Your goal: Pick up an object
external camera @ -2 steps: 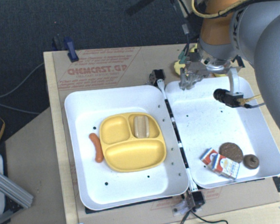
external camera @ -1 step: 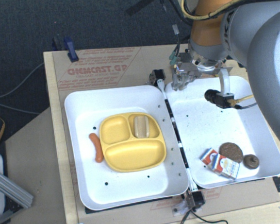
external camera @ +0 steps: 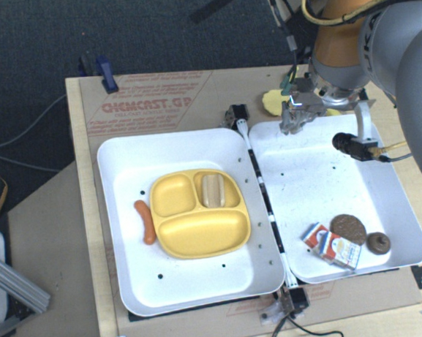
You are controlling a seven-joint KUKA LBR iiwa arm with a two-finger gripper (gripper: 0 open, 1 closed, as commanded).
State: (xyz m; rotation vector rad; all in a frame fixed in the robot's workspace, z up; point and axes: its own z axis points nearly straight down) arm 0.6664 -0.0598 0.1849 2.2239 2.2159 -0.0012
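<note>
The gripper hung over the far edge of the right bin, beside a yellow object on the desk; whether it was released or clenched, one could not tell. Down in the near corner of that bin lay a red-and-white packet, a brown round disc touching it, and a small dark ring just beside. Over in the left bin sat a yellow divided plate with a tan piece in one compartment, and an orange sausage lay alongside.
</note>
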